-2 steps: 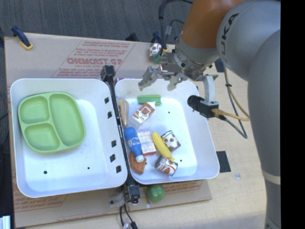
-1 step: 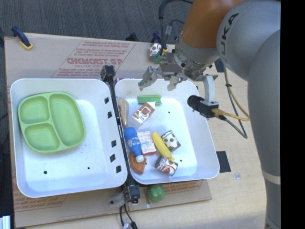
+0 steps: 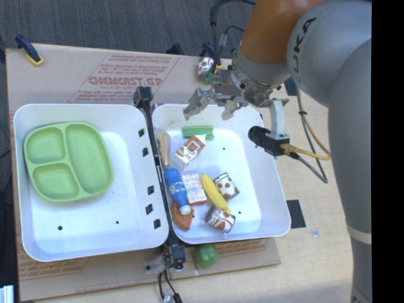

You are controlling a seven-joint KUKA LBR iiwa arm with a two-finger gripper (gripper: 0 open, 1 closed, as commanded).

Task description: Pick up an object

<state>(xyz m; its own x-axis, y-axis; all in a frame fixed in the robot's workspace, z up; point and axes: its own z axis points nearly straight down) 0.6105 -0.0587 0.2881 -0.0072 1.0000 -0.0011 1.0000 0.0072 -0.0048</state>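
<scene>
Arm: the grey arm [image 3: 328, 43] with its orange band comes in from the right and hangs over the far edge of the right bin.
End effector: the end effector [image 3: 211, 106] sits above the bin's far rim, fingers spread apart with nothing between them.
Right bin: the right bin [image 3: 265, 194] holds a green block [image 3: 197, 131] near the far end, just below the fingers, then an orange-and-white carton [image 3: 189, 151], a blue bottle [image 3: 176, 187] by the left wall, a yellow banana [image 3: 214, 192], and two small printed cans [image 3: 225, 185] [image 3: 220, 219] on either side of it.
Left bin: the left bin [image 3: 95, 226] carries a green divided plate [image 3: 67, 161] at its left.
Worktop: a small green ball [image 3: 205, 254] lies on the worktop [image 3: 113, 74] just outside the right bin's near rim.
</scene>
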